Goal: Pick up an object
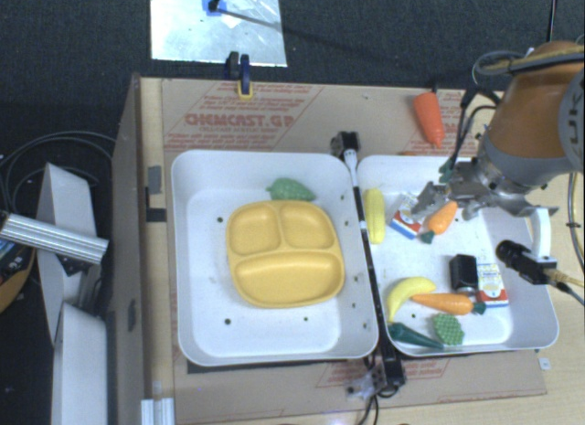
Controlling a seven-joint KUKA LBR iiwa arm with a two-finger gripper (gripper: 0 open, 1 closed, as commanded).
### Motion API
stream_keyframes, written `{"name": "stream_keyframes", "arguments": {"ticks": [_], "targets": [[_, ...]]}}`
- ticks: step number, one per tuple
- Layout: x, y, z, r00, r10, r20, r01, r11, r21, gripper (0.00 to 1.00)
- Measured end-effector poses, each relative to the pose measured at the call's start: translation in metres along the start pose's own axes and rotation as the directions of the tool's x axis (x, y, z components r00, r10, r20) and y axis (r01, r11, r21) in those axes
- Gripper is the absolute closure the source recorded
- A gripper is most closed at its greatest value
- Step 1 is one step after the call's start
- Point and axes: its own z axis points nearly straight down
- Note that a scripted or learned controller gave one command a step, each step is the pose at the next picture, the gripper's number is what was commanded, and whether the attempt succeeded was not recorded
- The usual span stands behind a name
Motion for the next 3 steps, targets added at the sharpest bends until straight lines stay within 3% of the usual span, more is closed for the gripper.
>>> {"name": "stream_keyframes", "arguments": {"ticks": [1,2,3], "targets": [[-0.046,0.003,0.014,1.000,0.003,0.002,-0.003,1.000,0.000,0.00],[-0.079,-0.030,0.061,1.000,0.003,0.001,-0.003,1.000,0.001,0.00],[-0.087,-0.055,0.123,1.000,0.002,0.006,-0.002,1.000,-0.014,0.00]]}}
